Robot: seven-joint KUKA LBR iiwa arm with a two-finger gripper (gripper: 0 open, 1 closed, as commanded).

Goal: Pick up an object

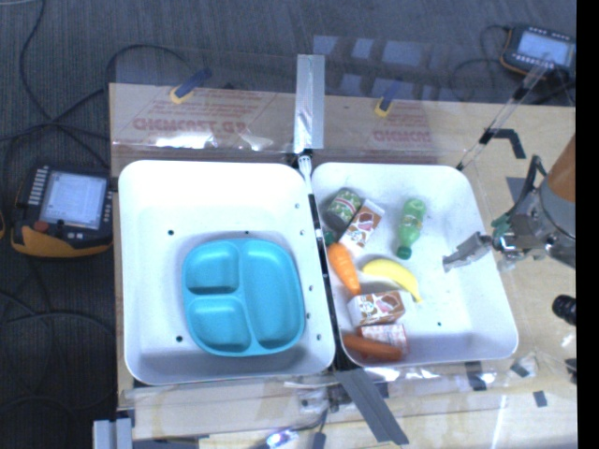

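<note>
We saw the claw (pixel 465 251) hanging over the right edge of the right bin (pixel 487 316), reaching in from the right, with nothing between its tips; how far it was spread we could not tell, as it showed as one grey sliver against the white.

The pickable things all lay bunched toward the left side of that bin: a banana (pixel 391 276) nearest the claw, a green bottle (pixel 409 226) just above it, a carrot (pixel 343 267) beside the banana, two small cartons (pixel 363 224) (pixel 378 308), a dark can (pixel 341 206) near the top, and a reddish sausage-like piece (pixel 374 348) at the bottom edge. The left bin (pixel 150 204) held a blue divided plate (pixel 244 295).

We judged the banana or the bottle the best choice, since each had bare floor on its right side. To do it well, we would travel left until centred over the chosen thing, turn across its narrow width, and come straight down, keeping away from the carrot and lower carton touching or nearly touching the banana.

Most of the arm was cut off at the right. Labels on the cartons and can were too small to read, and whether the sausage-like piece lay under the lower carton was unclear.
</note>
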